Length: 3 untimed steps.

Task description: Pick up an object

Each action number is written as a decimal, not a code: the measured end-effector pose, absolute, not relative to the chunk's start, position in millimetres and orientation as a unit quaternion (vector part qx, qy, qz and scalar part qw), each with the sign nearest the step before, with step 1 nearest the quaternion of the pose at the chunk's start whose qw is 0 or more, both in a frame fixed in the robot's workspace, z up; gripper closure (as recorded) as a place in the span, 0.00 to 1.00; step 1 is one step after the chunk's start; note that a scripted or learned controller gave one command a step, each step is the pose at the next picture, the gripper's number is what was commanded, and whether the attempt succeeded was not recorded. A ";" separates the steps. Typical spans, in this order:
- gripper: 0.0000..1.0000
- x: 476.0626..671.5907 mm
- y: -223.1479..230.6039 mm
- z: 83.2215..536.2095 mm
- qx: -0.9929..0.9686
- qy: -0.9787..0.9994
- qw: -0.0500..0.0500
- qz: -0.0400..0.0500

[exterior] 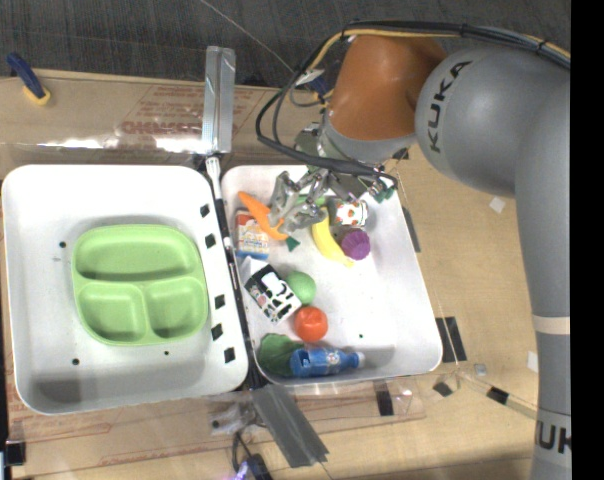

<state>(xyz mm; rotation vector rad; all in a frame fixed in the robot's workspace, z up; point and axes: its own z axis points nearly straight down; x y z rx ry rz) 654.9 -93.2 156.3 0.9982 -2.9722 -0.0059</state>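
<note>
Pincer (304, 200) tips lost among toys near banana (327, 240).

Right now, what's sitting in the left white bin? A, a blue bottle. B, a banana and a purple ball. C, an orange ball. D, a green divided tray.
D: the green divided tray lies alone in the left bin, while the banana, purple ball, blue bottle and orange ball are all in the right bin.
</note>
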 end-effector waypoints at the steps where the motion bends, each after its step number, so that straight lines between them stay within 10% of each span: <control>1: 1.00 658.9 -57.0 247.6 0.302 -0.953 -0.005 0.002; 3: 1.00 628.1 -42.7 252.9 0.223 -0.975 0.000 0.000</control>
